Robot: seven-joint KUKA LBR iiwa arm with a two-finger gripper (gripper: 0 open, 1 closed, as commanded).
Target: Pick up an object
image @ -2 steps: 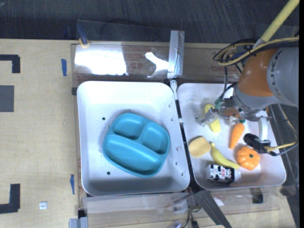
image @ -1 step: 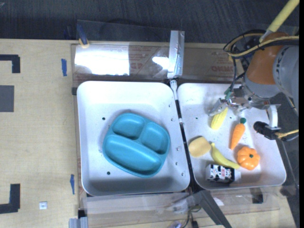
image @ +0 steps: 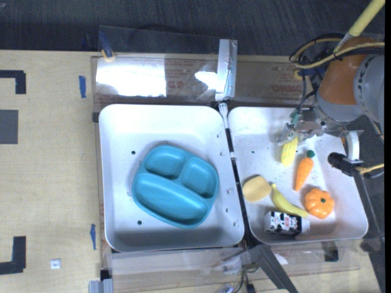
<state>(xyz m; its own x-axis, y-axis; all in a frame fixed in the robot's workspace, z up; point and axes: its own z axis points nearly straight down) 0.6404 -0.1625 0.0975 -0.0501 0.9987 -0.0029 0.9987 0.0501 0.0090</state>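
Hovering over the right bin (image: 360,224), my gripper (image: 303,127) is sitting just above the corn cob (image: 288,150), and I'm not able to tell its opening.

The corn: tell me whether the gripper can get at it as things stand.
Probably yes. The gripper hangs just above the corn, which lies apart from the carrot with nothing on top.

Yellow corn cob (image: 288,151) lies upright in right bin (image: 256,127)
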